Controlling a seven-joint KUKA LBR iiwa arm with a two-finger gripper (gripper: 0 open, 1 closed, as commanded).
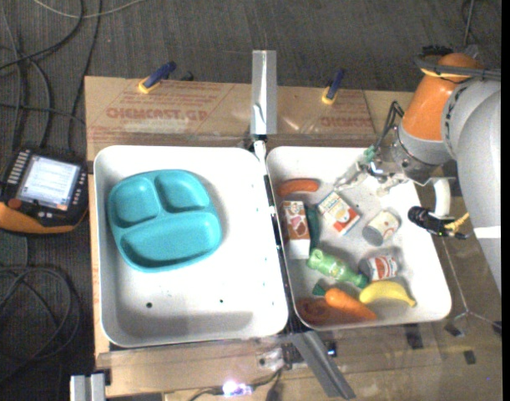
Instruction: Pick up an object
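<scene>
The right bin (438, 295) holds several toy foods. A sausage (298, 187) lies at its far left, with a red and white box (295, 220) just below it. A small carton (340, 212) is in the middle, and a grey cup (381, 225) lies on its side to the carton's right. Nearer the front are a green bottle (328, 265), a red-labelled can (380, 266), a banana (388, 292) and a carrot (348, 302). My gripper (365, 170) hangs over the bin's far right part, just above and right of the carton, with nothing seen held.
The left bin (188, 307) carries a teal divided plate (164, 217). A metal post (263, 94) stands behind the wall between the bins. A handheld pendant (39, 189) lies off the bench to the left. The grey arm (480, 157) covers the bench's right side.
</scene>
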